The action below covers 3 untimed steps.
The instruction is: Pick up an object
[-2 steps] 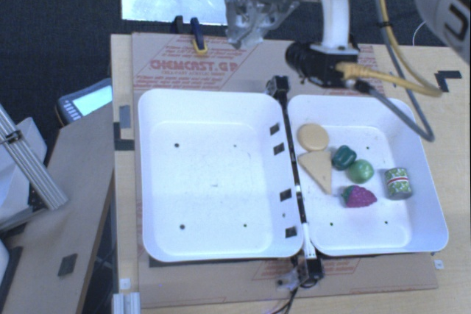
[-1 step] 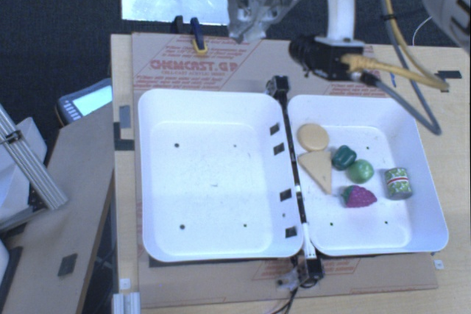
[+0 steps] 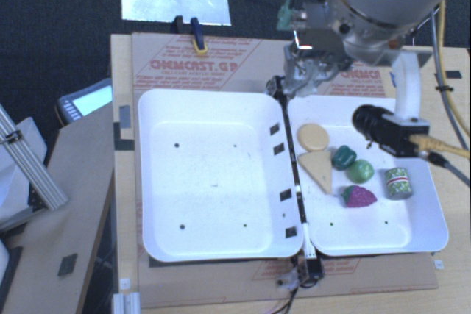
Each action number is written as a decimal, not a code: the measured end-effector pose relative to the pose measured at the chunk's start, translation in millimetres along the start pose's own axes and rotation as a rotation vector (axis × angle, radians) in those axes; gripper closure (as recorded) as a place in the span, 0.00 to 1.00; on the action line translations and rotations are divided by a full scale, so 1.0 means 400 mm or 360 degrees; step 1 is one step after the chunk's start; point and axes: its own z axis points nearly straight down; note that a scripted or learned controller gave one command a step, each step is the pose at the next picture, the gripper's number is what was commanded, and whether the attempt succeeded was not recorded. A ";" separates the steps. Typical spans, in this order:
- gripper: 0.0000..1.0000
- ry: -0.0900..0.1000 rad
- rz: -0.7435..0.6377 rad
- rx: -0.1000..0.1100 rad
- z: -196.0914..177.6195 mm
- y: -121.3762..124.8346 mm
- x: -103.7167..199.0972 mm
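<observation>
From my console the gripper (image 3: 298, 81) hangs over the far rim of the right bin (image 3: 430, 235); I cannot tell its state. The toys (round cookie (image 3: 313, 137) nearest) cluster tightly, so a descent risks nudging neighbours.

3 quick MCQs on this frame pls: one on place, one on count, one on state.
1. Which bin holds the toy foods?
A. left bin
B. right bin
C. both

2. How many toy foods lie there?
A. three
B. six
C. nine

3. The purple grapes are:
A. lying on the bin floor
B. lifted in the air
C. outside the bins

Answers:
1 B: all sit in the bin on the arm's side.
2 B: round biscuit, cheese wedge, dark green pepper, green ball, grapes, can.
3 A: they rest beside the wedge, apart from the gripper.
</observation>
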 end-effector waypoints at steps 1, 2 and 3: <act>1.00 0.0003 -0.0015 -0.0012 -0.005 0.102 0.083; 1.00 0.0005 -0.0015 -0.0017 -0.008 0.247 0.196; 1.00 0.0003 -0.0014 -0.0004 -0.005 0.063 0.116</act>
